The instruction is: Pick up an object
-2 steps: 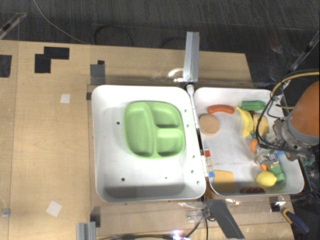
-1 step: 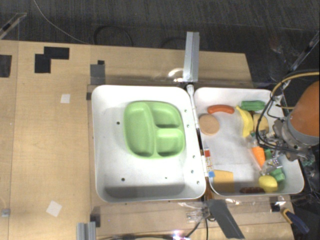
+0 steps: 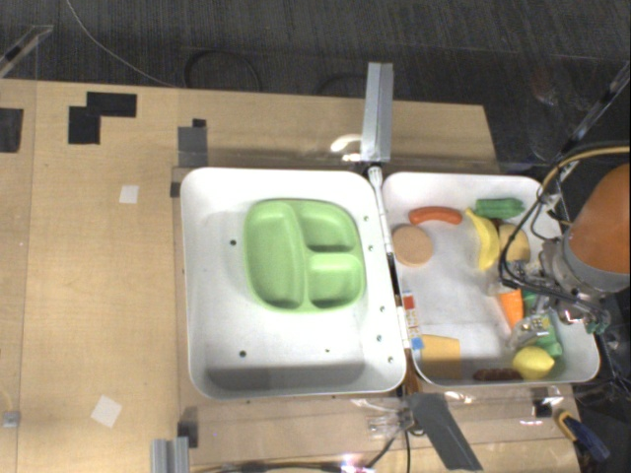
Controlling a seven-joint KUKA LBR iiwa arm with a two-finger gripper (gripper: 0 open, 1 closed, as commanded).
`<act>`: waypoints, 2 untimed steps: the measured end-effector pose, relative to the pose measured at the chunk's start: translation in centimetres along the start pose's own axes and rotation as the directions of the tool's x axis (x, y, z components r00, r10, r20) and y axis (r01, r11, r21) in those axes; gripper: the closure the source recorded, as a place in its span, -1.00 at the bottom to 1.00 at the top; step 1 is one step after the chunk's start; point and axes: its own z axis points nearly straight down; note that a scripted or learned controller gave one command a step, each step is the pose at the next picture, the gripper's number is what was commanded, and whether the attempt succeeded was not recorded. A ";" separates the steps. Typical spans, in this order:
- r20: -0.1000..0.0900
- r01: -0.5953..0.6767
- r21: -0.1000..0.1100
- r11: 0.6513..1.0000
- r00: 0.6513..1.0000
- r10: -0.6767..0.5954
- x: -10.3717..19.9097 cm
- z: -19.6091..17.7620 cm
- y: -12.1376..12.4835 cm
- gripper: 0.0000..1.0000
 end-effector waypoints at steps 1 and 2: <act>0.015 0.004 0.004 1.000 1.000 -0.004 -0.5 -1.2 0.0 1.00; 0.014 0.004 0.004 1.000 1.000 -0.004 -0.5 -1.2 0.0 -1.00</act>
